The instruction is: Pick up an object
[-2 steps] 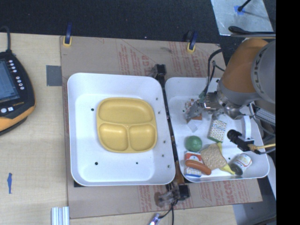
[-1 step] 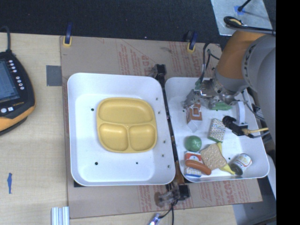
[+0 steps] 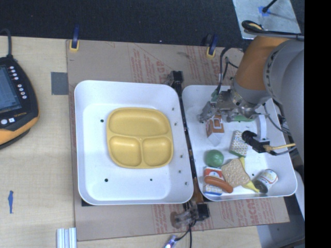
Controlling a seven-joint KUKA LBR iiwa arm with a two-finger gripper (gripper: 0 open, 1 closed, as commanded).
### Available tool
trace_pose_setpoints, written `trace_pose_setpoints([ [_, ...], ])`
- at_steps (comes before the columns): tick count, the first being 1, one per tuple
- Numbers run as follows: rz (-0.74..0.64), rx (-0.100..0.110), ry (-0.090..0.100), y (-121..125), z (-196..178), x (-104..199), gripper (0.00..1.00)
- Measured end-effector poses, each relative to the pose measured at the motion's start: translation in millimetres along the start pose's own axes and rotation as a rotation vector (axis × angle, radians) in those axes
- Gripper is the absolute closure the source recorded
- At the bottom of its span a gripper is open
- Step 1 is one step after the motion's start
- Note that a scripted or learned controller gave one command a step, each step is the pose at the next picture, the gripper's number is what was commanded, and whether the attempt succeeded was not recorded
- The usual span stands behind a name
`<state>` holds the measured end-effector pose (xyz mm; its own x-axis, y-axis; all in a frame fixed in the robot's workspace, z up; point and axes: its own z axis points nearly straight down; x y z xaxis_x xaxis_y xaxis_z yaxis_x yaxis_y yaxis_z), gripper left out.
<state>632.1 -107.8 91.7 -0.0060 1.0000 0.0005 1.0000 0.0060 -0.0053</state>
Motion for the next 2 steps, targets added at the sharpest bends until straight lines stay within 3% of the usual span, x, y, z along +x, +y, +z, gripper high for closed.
trace_pose_setpoints([
  [1, -0.001, 0.002, 0.000, -0.1, -10.4, -0.8, 1.00],
  [2, 0.002, -0.004, 0.001, -28.2, -101.0, 51.1, 1.00],
])
